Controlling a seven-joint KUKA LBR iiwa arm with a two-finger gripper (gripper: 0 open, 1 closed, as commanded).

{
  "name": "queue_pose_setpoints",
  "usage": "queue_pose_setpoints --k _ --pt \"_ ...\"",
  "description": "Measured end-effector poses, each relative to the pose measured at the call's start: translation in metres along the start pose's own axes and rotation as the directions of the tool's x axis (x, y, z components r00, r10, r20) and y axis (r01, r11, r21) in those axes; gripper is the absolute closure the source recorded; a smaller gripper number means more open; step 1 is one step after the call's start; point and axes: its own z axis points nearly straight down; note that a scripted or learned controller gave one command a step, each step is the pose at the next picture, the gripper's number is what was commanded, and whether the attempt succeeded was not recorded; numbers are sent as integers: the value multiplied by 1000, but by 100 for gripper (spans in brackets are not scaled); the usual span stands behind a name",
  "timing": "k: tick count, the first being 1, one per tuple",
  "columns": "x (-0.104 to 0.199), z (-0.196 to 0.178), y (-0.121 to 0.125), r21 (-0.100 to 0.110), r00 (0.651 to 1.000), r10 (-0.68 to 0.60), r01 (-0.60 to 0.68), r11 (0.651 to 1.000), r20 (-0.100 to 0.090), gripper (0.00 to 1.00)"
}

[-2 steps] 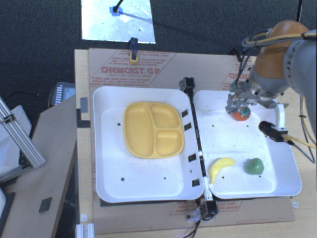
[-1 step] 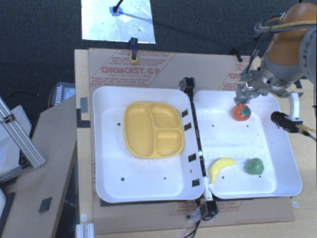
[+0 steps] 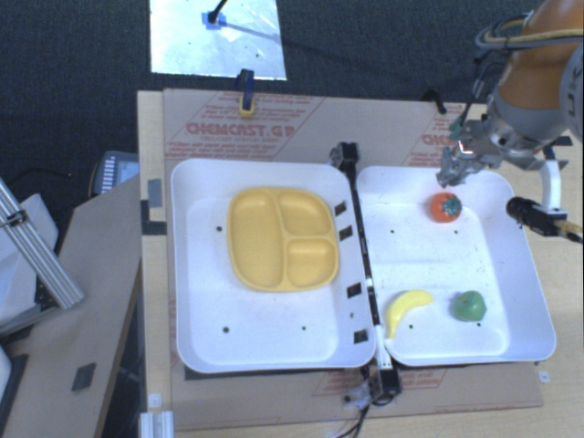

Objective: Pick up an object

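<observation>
In the right bin (image 3: 511, 272) lie three toy foods: a red-orange tomato (image 3: 445, 207) near the far wall, a yellow banana (image 3: 404, 308) at the near left, and a green pepper (image 3: 469, 306) at the near right. My gripper (image 3: 453, 173) hangs over the bin's far edge, just above and behind the tomato, and nothing shows between its fingers. The arm's grey and orange wrist (image 3: 538, 71) comes in from the upper right.
The left bin (image 3: 196, 272) holds a yellow divided plate (image 3: 281, 238). A black divider with clips (image 3: 359, 245) runs between the bins. A black fitting (image 3: 534, 213) sticks in over the right bin's right rim. Cardboard (image 3: 301, 126) lies under both bins.
</observation>
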Motion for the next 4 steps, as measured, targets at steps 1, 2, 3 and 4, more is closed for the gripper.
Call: queue_pose_setpoints --k 1,2,3,4 --pt "51 -8 -12 3 1000 -5 5 1000 -3 100" --pt "108 5 -20 4 1000 -5 5 1000 -3 100" --pt "167 10 -29 4 1000 -5 5 1000 -2 100" --pt "215 22 -54 6 1000 -5 5 1000 -2 100"
